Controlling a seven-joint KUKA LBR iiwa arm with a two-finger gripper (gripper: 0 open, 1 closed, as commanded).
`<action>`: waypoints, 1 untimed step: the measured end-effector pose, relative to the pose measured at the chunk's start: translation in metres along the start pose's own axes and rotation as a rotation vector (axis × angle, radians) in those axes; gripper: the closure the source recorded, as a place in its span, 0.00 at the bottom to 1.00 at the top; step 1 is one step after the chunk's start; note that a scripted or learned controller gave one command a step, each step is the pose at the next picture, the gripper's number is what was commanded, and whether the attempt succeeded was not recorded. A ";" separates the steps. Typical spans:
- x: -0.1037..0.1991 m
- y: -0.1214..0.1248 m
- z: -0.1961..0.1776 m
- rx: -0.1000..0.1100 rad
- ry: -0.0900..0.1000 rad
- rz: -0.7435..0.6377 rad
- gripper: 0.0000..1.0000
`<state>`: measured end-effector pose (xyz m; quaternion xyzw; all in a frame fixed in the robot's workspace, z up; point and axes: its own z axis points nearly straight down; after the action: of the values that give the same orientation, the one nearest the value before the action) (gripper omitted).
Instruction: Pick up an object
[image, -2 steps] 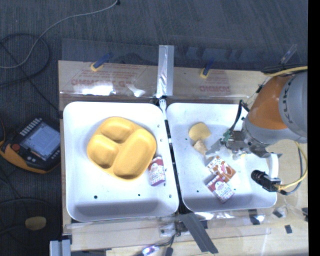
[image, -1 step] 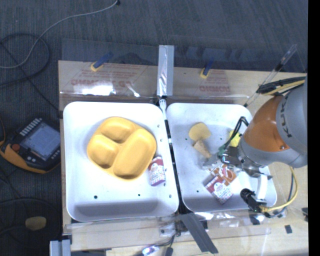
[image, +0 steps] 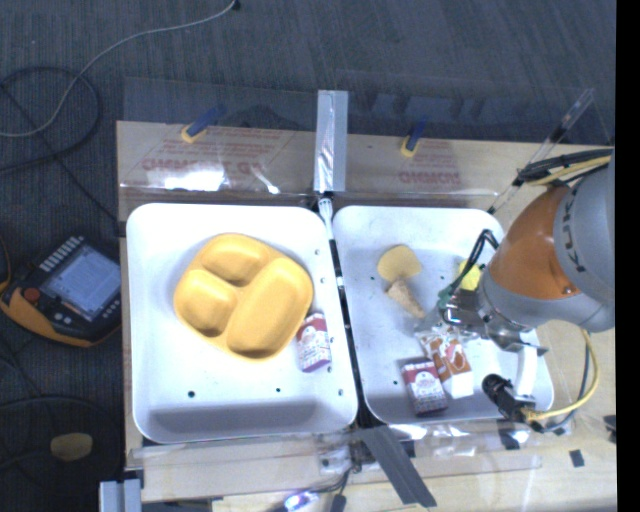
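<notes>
My gripper (image: 453, 310) reaches down into the right bin (image: 372, 330), just above a red and white packet (image: 448, 356). A dark red box (image: 426, 387) lies in front of the packet, touching it. A tan, mushroom-shaped toy (image: 401, 273) lies to the gripper's left, near the bin's middle. In the left bin (image: 160, 395) sit a large yellow lumpy cushion-like object (image: 242, 294) and a small red and white pouch (image: 314, 343) by its right wall. The arm's orange band (image: 530, 258) hides the right bin's right side.
A handheld orange and grey device (image: 68, 290) lies on the floor to the left of the bench. Cables run over the dark carpet. A metal divider strip (image: 330, 150) stands behind the gap between the bins.
</notes>
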<state>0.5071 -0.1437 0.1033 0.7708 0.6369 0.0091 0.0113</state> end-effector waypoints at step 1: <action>0.042 -0.018 -0.101 0.031 0.000 -0.072 1.00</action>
<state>0.4942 -0.0985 0.2039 0.7476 0.6642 -0.0014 -0.0005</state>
